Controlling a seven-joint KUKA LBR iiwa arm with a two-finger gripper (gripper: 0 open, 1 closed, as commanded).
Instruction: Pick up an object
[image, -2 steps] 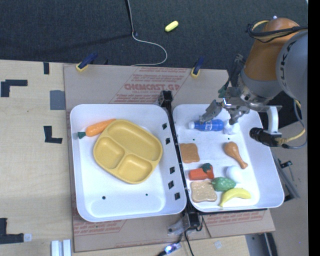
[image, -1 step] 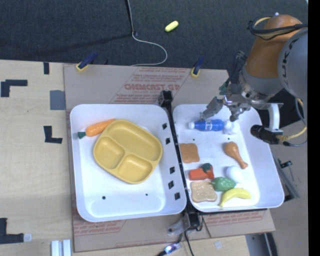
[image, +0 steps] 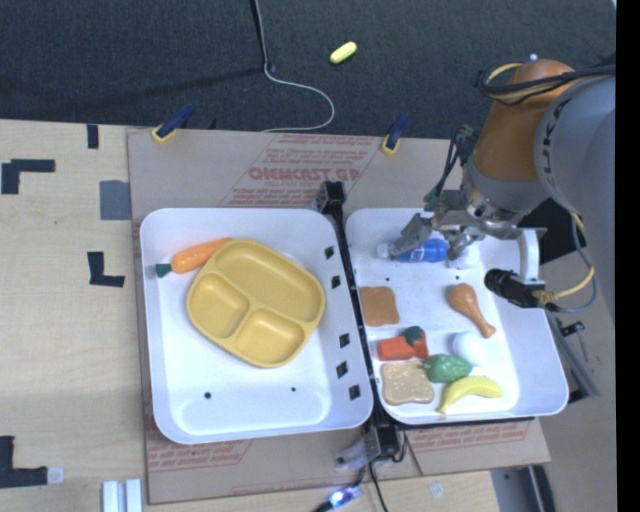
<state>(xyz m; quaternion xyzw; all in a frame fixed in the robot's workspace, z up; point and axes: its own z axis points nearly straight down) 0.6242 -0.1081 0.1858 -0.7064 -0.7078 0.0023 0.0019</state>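
Over the right bin (image: 545, 385), near its back edge, the gripper (image: 436, 240) hangs low w/ its grey metal fingers spread either side of a small blue-and-white bottle (image: 422, 250). Bottle lies on its side on the bin floor; fingers look partly open, and whether they actually pinch it can't be told from this angle. Arm (image: 560, 120) is smooth grey w/ an orange band, coming in from the right.

Rest of right bin, all plastic play food: flat tan square like a cracker (image: 378, 305); brown drumstick (image: 470, 307), glossy, bulb at one end; red-orange pepper w/ green stem (image: 403, 345); slice of toast (image: 407, 383), speckled; green leafy lump (image: 445, 367) touching a curved yellow banana (image: 470, 391); pale rounded thing behind them, unclear what.

Left bin (image: 165, 330): yellow tray (image: 256, 301), rounded corners, three compartments, sits tilted approx. in the middle. Orange carrot w/ green tip (image: 192, 257) just beside its back-left corner.

Both bins shallow, white, smooth, rounded rims, sitting on a sheet of brown cardboard (image: 290, 170) w/ red print, clipped at the back w/ blue-yellow clamps. Bench under it is light wood w/ black marks. Beyond: dark carpet, a thin cable (image: 300, 85), a small yellow capsule-shaped thing (image: 343, 52).
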